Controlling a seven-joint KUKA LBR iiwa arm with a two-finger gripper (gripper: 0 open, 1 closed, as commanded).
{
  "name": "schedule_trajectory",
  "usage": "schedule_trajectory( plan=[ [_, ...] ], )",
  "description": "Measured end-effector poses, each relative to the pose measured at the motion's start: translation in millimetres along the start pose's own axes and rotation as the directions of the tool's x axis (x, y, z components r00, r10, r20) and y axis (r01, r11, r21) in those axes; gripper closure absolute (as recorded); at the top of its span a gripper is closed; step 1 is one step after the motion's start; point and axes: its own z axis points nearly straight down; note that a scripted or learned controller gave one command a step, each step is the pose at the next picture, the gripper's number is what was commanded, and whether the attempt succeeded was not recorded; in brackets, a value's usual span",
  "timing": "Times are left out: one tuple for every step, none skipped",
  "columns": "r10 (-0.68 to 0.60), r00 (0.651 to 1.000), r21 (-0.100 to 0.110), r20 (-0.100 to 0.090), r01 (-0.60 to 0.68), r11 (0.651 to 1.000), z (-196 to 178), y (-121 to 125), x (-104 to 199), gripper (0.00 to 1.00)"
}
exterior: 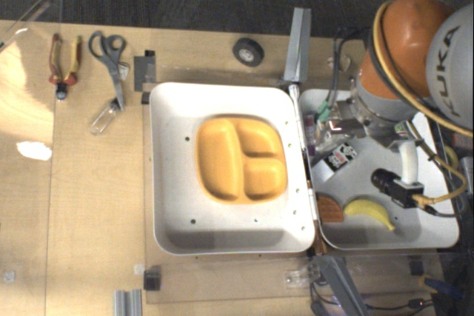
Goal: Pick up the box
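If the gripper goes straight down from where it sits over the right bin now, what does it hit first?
Most likely the small box lying on the right bin floor; the gripper hangs about over it. Depth is unclear from this slanted view, so it may land beside it.

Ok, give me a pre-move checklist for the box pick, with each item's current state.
1. Box in view in the right bin: ok.
2. Gripper over the right bin, near the box: ok.
3. Finger opening: cannot tell.
4. Box between the fingers: cannot tell; arm hides part of the bin.
5. Banana apart from the box: ok.
6. Yellow divided tray sits in the left bin, away from the pick: ok.
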Motion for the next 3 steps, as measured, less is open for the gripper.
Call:
schedule_trajectory(
  plan=[
    [0.343, 0.939, -0.001, 0.0, -0.343, 0.939, -102, 16, 29, 1.0],
    [0.13, 0.992, 0.001, 0.001, -0.13, 0.992, -8, 1, -17, 1.0],
    [-0.152, 0.988, 0.0, 0.0, 0.152, 0.988, 74, -25, -48, 1.0]
  ],
)
